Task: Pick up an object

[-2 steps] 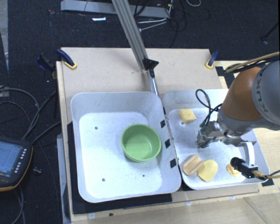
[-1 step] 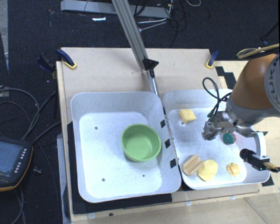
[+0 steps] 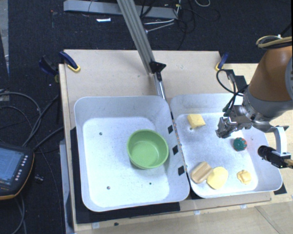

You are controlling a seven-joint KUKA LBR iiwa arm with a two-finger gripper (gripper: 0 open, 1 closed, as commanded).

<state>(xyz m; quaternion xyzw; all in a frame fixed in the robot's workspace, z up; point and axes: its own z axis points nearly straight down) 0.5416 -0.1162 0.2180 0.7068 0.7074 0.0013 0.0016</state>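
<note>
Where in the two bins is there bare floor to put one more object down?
The left bin has bare floor all around the green bowl, widest on its left. The right bin is crowded: yellow block, teal ball, tan piece, yellow round piece, small yellow piece and gripper.

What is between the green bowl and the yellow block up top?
In the camera view, the green bowl and the yellow block sit in different bins. Between them lie bare white floor and the two bins' touching rims, with black clips there.

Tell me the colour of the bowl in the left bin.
Light green; the bowl shows clearly in the camera view, sitting in the left bin.
</note>
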